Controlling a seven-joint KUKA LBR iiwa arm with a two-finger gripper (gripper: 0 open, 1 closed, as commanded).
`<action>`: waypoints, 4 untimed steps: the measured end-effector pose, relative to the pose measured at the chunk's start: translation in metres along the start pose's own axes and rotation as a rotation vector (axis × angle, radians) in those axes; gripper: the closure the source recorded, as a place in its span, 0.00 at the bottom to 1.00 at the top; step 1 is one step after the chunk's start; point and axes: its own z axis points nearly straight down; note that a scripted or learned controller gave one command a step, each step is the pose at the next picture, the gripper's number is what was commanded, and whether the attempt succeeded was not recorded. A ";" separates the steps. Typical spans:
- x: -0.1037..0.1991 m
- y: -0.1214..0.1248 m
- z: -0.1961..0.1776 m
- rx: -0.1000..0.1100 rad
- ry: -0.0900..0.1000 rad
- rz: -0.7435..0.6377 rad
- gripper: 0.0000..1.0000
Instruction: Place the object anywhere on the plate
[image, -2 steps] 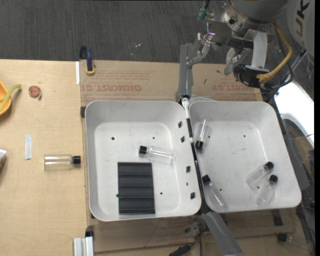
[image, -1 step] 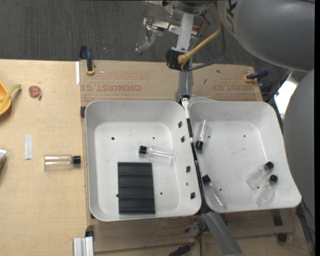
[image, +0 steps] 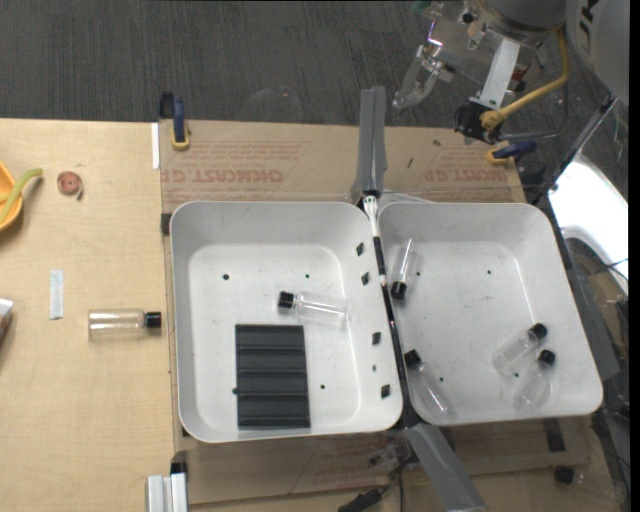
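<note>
A black ribbed plate (image: 271, 376) lies flat in the front half of the left bin (image: 200, 245). Just behind it a clear vial with a black cap (image: 312, 306) lies on its side on the bin floor, apart from the plate. The right bin (image: 470, 240) holds several more clear vials: one (image: 402, 268) near the divider, one (image: 425, 385) at the front left corner, and two (image: 525, 350) at the front right. My gripper (image: 428, 68) hangs high behind the right bin, well above and away from the vials, with nothing seen in it.
Another clear vial (image: 122, 320) lies on the bench left of the bins, near a small white strip (image: 56, 295). A red disc (image: 68, 182) and a yellow-orange item (image: 10, 195) sit at the far left. A blue clamp (image: 172, 115) stands behind the left bin.
</note>
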 end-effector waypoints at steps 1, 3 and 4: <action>-0.101 -0.033 -0.001 0.000 0.001 0.159 0.00; -0.183 0.064 0.066 0.003 0.001 0.575 0.00; -0.262 0.078 -0.017 0.000 0.002 0.500 0.00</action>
